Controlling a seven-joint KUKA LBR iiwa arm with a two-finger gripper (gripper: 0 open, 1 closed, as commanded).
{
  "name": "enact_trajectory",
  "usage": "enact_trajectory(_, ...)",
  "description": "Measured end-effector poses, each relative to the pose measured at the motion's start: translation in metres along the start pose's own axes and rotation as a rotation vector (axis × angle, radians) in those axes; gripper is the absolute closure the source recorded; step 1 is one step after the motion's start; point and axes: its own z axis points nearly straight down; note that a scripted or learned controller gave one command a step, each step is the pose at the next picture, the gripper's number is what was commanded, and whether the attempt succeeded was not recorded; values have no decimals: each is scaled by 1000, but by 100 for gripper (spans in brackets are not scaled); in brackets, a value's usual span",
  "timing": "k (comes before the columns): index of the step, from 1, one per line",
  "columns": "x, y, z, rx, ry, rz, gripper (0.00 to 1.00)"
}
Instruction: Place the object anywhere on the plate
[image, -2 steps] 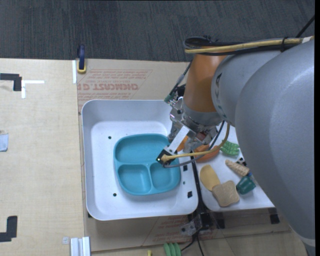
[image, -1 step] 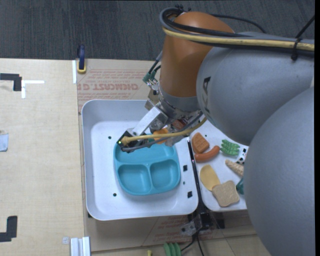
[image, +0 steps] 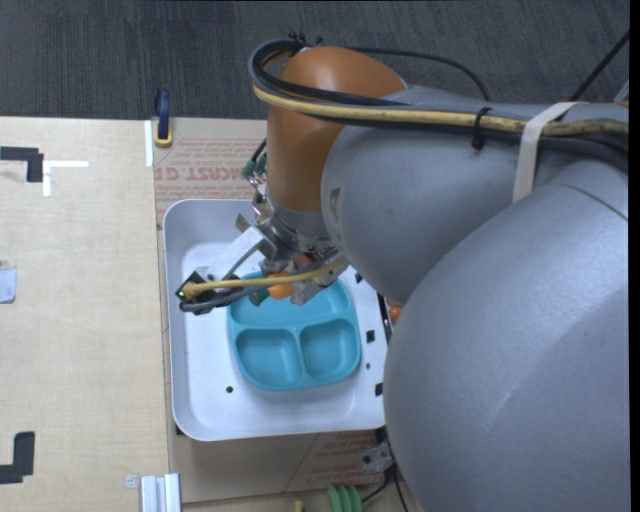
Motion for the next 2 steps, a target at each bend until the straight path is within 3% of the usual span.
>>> enact_trajectory(1, 0, 2, -8, -3, -2, 8, 100)
enact_trajectory(2, -24, -13, -199, -5, 13, 238, 100)
